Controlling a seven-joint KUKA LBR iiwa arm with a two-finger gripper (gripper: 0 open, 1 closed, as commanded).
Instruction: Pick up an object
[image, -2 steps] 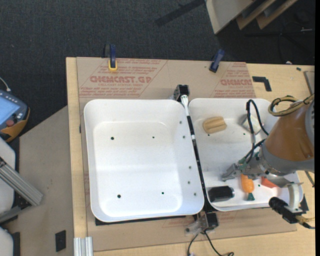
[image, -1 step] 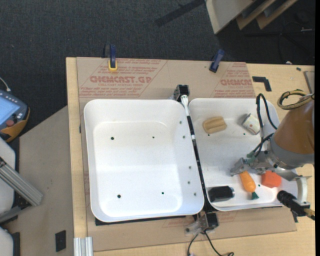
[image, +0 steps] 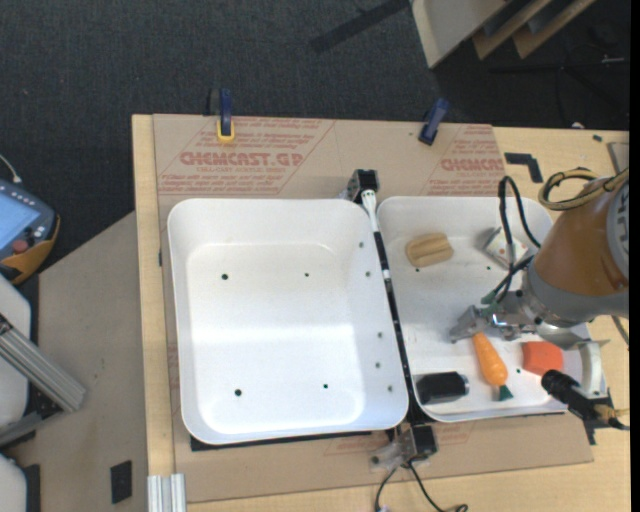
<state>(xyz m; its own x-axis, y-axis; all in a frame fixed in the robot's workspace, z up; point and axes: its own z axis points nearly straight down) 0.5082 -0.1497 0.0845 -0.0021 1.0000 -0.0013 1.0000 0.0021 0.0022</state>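
The right bin (image: 450, 215) holds several objects. An orange carrot (image: 489, 361) with a green tip lies near its front. A tan block (image: 428, 250) rests toward the back, a black object (image: 441, 386) sits at the front edge, and a red-orange block (image: 543, 356) lies at the front right. My gripper (image: 481, 322) hangs low over the right bin, just above the carrot's upper end. The wrist and its orange band (image: 585, 245) hide the bin's right part. I see nothing lifted off the bin floor.
The left bin (image: 200, 225) sits beside the right one, with a black divider strip (image: 388, 290) between them. A small grey item (image: 492, 240) lies near the right bin's back. Black cables (image: 510, 215) loop above the wrist. Clamps stand along the bench's back edge.
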